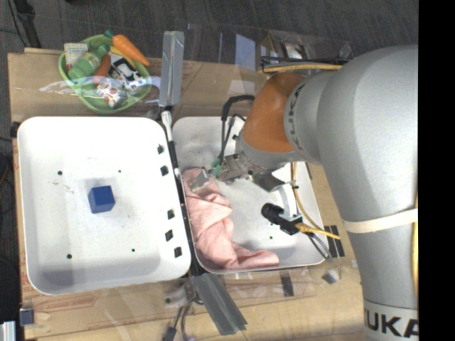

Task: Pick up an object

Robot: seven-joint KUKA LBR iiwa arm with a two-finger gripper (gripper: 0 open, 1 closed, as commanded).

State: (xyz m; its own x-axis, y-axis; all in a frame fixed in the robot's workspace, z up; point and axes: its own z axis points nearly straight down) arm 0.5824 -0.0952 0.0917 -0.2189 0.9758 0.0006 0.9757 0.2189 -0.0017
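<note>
The grey arm with its orange band (274,116) reaches from the right into the right-hand shallow white bin (307,261), its gripper (222,168) low at the upper end of a crumpled pink cloth (213,222); whether it grips the cloth cannot be told. A small blue cube (102,198) lies in the left-hand white bin (43,141), well apart.

Two bins sit side by side on the surface (43,62): the left bin (43,141) holds a cube (102,198), the right bin (186,130) a cloth (213,226) along its left wall. A bowl (106,105) of items sits behind the left bin; the pincer (220,170) hangs over the cloth's far end.
</note>
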